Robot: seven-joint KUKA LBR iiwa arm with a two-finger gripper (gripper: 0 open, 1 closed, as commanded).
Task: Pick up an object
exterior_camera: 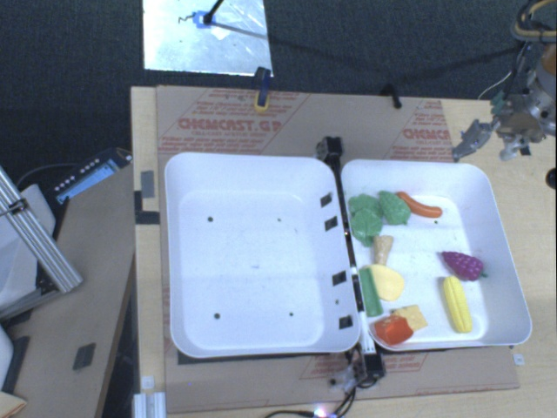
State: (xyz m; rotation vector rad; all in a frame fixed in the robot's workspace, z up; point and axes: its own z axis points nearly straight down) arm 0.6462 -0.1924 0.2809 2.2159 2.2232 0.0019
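The gripper (pixel 490 139) hangs spread and holding nothing, past the right bin's (pixel 500 225) one-o'clock corner. Toward five o'clock inside that bin lies the corn cob (pixel 458 303), its long axis running twelve-to-six, the purple grapes (pixel 462 265) just above.

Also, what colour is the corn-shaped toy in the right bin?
Yellow. The corn cob lies near the right bin's front right corner, clearest in the camera view.

Two bins side by side on the desk (pixel 487 373): left bin (pixel 252 251), right bin (pixel 496 233) holding all the items. In the right bin: broccoli (pixel 376 213) at back-left with the sausage (pixel 419 205) to its right, grapes (pixel 463 266) right of centre, corn (pixel 458 304) just in front of them. End effector (pixel 489 142) sits behind the right bin's back-right corner, apart from the items.
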